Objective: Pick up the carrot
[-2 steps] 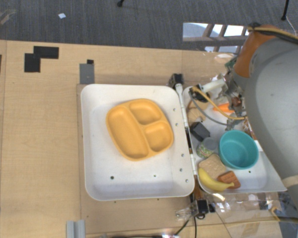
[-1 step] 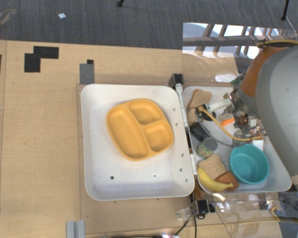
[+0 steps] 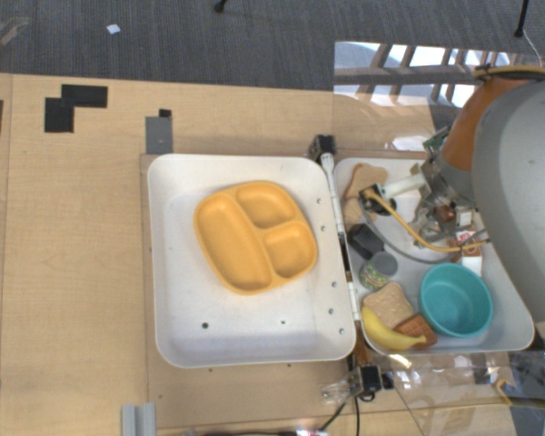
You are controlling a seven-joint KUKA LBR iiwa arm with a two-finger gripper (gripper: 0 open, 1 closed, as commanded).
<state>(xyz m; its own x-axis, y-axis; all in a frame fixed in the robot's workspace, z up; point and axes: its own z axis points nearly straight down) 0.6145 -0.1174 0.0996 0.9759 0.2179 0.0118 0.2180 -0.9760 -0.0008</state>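
Over the right bin [image 3: 513, 330] the claw [image 3: 436, 209] hangs low; I cannot tell how it stands. No carrot can be picked out. A teal bowl [image 3: 455, 300] and a banana [image 3: 388, 331] lie there. A yellow tray [image 3: 254, 235] sits in the left bin [image 3: 177, 325].

We are looking down on a yellow divided plate [image 3: 254, 236] lying in the left white bin [image 3: 177, 334]. In the right white bin [image 3: 513, 330] a teal bowl [image 3: 455, 301] is sitting near the front, with a banana [image 3: 388, 333] lying just beside a slice of bread [image 3: 391, 302]. A small grey round lid [image 3: 378, 268] and a black block [image 3: 366, 241] are resting near the divider between the bins.
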